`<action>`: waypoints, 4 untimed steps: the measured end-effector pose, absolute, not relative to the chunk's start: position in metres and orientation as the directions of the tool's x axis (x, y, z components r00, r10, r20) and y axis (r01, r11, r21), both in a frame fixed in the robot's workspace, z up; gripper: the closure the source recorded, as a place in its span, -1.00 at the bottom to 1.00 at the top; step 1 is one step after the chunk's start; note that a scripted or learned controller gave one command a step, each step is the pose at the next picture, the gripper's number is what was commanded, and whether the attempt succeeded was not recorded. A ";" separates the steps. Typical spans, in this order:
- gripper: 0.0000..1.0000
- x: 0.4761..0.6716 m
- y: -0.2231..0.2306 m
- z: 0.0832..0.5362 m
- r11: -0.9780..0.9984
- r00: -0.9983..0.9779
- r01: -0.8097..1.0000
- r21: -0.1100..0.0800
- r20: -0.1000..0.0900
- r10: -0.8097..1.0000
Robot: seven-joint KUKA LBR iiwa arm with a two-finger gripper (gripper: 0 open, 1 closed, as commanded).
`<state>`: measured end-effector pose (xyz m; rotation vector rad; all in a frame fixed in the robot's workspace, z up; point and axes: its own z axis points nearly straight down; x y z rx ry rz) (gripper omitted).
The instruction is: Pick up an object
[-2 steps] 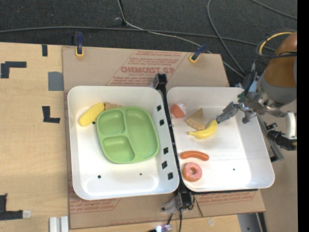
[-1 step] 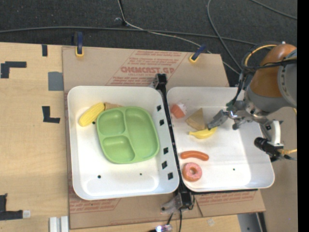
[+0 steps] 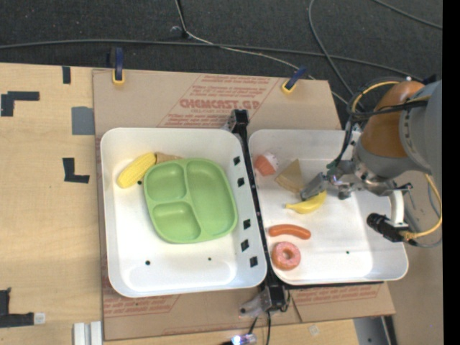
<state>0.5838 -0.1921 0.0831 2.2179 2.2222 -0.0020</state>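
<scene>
The left bin (image 3: 115, 214) is largely occupied by a green divided tray (image 3: 190, 200), with a corn cob (image 3: 136, 169) lodged at its upper left; open floor is left along the bottom. In the right bin (image 3: 374, 264), a banana (image 3: 306, 205), sausage (image 3: 290, 231), doughnut (image 3: 286, 255), brown wedge (image 3: 290, 175) and pink item (image 3: 265, 164) are crowded toward the left half. The lower right floor is unobstructed.

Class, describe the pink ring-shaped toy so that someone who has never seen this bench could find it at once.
Start at the right-hand shallow white bin of the two. Go to its near left corner, by the divider between the bins, where the pink ring-shaped toy doughnut lies just below an orange-red toy sausage. It is the one item with a hole through its middle.
</scene>
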 end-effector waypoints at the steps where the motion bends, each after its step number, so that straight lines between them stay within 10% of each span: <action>1: 1.00 0.585 -0.193 0.097 0.002 -0.002 1.000 0.005 -0.005 1.000; 4: 1.00 0.574 -0.183 0.243 0.001 -0.001 1.000 0.003 -0.001 1.000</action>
